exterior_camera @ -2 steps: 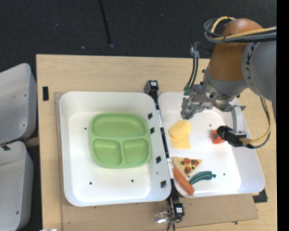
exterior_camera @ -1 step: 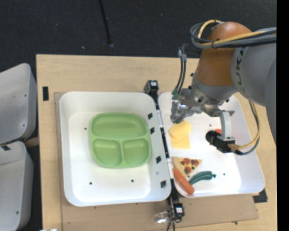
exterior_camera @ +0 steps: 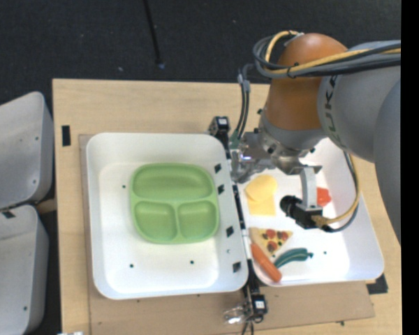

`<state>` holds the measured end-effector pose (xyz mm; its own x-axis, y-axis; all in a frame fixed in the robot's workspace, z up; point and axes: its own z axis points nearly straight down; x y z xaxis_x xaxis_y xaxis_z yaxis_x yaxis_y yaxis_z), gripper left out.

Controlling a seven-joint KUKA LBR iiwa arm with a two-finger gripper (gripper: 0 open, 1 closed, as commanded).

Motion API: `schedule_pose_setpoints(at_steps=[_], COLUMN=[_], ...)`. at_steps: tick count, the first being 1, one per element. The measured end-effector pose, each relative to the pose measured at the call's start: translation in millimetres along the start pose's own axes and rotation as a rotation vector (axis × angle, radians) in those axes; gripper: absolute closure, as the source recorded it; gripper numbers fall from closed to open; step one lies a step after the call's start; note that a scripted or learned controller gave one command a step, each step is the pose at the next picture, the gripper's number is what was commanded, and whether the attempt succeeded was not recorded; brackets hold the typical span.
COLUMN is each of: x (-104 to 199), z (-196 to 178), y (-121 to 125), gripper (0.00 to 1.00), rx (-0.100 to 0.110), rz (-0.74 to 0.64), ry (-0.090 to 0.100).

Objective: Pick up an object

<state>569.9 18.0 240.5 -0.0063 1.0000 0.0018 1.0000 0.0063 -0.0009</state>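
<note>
Sitting on the pale wooden desk (exterior_camera: pixel 70 103), the left shallow white bin (exterior_camera: pixel 108 257) holds a light green plastic tray with three compartments (exterior_camera: pixel 173 202), lying flat near the bin's middle. Just past the divider, the gripper (exterior_camera: pixel 250 165) hangs over the upper left corner of the right shallow white bin (exterior_camera: pixel 349 257); I cannot tell whether it is open or closed, and nothing can be seen held in it. Just below it lies a pale yellow wedge-shaped block (exterior_camera: pixel 261 195), close to the gripper. Lower in that bin, a toy pizza slice with red dots (exterior_camera: pixel 271 239) rests near the left wall, with a slim orange carrot-like stick (exterior_camera: pixel 265 262) beneath it and a curved teal piece (exterior_camera: pixel 293 257) just beside both. Further right, a small red-orange piece (exterior_camera: pixel 323 197) lies apart from the others. The grey arm with its orange band (exterior_camera: pixel 300 89) looms above the bin's upper part.
</note>
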Motion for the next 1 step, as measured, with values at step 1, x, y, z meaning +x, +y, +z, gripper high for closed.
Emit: schedule_pose_setpoints(at_steps=[1], x=[49.3], z=[2.5], y=[-34.5], gripper=[1.00], rx=[0.001], rz=[0.000], ry=[-0.001])
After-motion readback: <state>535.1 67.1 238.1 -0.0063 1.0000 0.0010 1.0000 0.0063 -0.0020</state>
